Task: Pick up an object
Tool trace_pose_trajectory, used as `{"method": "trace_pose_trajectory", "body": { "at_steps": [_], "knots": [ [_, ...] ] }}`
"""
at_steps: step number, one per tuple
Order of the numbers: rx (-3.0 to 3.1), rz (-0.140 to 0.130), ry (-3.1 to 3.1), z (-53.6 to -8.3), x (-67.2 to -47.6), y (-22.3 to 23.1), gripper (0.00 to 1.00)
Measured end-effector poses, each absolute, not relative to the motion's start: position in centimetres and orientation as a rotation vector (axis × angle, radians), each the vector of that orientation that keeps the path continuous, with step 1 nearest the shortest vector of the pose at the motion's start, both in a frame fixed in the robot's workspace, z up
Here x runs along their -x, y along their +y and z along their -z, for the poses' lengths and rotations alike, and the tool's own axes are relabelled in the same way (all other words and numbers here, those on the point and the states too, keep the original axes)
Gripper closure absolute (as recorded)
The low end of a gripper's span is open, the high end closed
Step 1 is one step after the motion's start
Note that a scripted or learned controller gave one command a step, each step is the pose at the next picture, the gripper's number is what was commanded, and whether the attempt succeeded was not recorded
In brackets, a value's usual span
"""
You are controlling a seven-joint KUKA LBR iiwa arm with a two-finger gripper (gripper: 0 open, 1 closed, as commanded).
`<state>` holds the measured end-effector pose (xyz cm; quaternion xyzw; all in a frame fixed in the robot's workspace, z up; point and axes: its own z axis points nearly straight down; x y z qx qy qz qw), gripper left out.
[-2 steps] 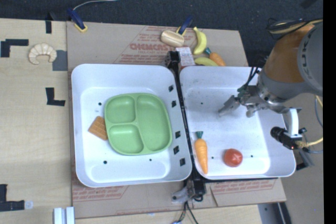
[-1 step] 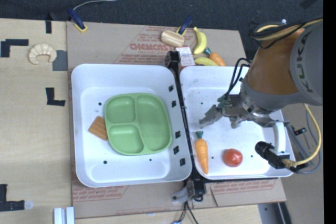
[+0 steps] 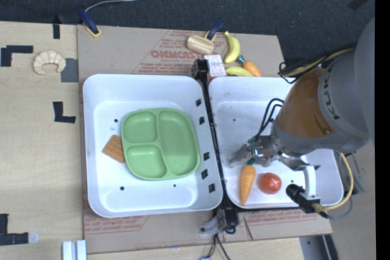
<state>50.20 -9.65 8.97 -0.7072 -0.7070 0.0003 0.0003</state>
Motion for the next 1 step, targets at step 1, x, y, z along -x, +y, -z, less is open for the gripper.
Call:
{"method": "trace_pose_trajectory", "body": {
  "at_steps": [1],
  "knots": [
    [2.226,0.007,-2.229,-8.68,-48.65,-9.8,0.0]
  ]
}}
